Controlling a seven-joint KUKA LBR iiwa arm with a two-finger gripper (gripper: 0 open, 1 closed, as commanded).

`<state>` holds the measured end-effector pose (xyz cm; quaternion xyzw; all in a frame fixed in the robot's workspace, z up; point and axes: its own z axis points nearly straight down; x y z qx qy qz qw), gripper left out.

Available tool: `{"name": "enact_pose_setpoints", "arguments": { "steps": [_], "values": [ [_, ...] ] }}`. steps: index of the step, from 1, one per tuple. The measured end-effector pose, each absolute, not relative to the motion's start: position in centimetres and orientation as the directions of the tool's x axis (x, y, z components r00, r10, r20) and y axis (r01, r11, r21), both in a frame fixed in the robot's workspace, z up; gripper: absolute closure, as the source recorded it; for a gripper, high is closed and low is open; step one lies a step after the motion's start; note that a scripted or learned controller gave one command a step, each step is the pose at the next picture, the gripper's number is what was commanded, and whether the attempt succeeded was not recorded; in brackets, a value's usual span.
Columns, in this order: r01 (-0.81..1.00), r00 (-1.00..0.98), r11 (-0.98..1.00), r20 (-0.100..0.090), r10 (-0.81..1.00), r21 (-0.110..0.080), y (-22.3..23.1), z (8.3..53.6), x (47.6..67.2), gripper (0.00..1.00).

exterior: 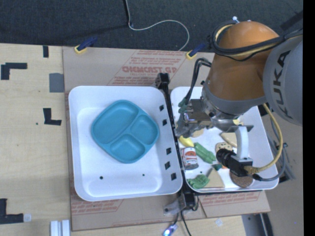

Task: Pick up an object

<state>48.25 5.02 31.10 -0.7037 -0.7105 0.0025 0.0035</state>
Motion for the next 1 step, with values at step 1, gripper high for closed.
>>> {"name": "enact_pose_setpoints", "arguments": {
  "steps": [1],
  "values": [
    [1.0, -0.002, 0.002, 0.001, 1.0, 0.009, 4.44, 40.83, 48.45, 1.0]
  ]
}}
